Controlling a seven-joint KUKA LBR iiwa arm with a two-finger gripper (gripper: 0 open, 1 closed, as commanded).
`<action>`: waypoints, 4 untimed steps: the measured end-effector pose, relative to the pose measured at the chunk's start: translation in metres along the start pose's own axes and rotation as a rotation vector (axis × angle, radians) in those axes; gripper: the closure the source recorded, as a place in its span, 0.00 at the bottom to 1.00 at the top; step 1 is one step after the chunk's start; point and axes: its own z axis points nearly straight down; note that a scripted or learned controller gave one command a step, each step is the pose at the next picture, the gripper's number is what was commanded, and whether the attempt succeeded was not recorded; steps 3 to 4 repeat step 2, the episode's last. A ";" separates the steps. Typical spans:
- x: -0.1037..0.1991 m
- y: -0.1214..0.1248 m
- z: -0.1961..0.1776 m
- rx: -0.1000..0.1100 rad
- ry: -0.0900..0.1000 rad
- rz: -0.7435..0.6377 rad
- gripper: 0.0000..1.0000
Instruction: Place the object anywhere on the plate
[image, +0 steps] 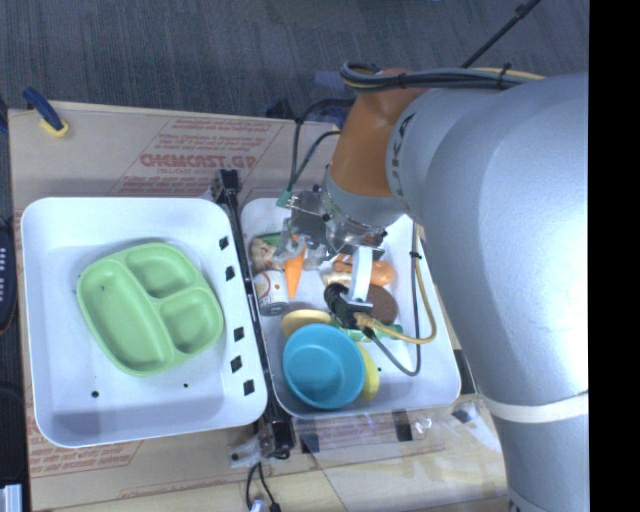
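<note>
A green plate (150, 308) with three wells lies in the left bin (60, 225), well apart from the claw (300, 255) and to its left. The claw is down in the right bin (435, 375) among a heap of toys, and this looks like the picking step: nothing has reached the plate yet.

Just at the claw's tips sits an orange carrot (293, 275), a slim tapered piece pointing down the frame, smooth and bright. It appears to lie between or just beside the fingers (298, 232), but the wrist and clutter hide the tips, so whether the claw is open, closed or gripping cannot be told from here.

Left of the claw, by the bin's inner wall, stands a small can (268, 289). Below the claw a blue bowl (322, 366) rests mouth-up over something yellow. To the claw's right lie more toy foods, one brown (382, 301), partly under a looping cable (410, 335).

If the carrot is the chosen object, the next move calls for a firm pinch across its narrow body, a straight lift clear of the heap, then a carry left over the divider (243, 290) between the bins to any well of the plate. The carrot's smooth taper may let it slip or swing.
</note>
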 end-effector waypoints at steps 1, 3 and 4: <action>0.046 -0.041 -0.030 0.002 0.000 -0.141 1.00; 0.045 -0.041 -0.029 0.003 -0.002 -0.140 0.00; 0.045 -0.041 -0.029 0.003 -0.002 -0.140 0.00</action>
